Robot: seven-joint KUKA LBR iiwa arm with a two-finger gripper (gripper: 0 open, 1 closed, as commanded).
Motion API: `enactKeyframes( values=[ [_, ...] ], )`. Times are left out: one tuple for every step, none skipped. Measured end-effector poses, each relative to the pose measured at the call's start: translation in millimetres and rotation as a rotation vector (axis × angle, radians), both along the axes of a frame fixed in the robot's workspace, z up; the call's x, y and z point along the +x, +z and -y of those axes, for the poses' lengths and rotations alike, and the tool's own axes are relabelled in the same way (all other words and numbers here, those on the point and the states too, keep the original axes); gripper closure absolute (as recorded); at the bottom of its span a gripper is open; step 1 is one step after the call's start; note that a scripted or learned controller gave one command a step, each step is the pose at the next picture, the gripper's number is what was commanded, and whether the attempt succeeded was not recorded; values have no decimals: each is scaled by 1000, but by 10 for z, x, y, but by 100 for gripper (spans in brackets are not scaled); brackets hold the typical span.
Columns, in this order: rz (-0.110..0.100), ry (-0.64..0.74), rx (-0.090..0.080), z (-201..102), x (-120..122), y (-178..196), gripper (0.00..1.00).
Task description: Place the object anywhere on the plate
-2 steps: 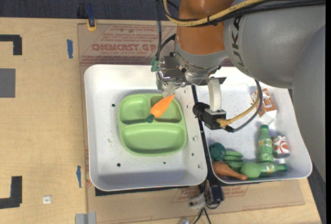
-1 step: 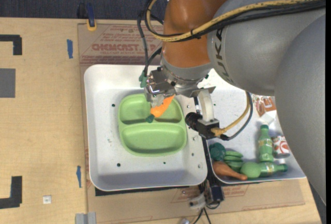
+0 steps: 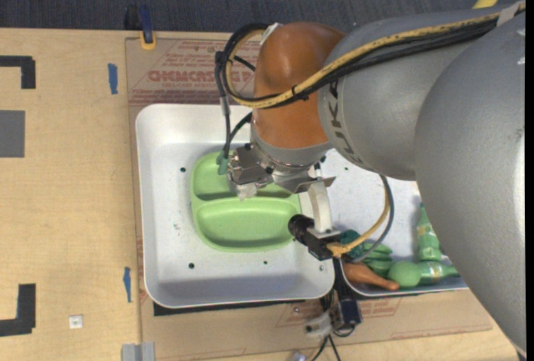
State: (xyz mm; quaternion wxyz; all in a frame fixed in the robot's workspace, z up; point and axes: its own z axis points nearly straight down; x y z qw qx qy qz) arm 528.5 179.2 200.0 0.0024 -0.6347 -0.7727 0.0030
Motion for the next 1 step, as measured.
enactKeyframes(
  values=[
    [4, -1, 1, 5, 11, 17, 0]
  ],
)
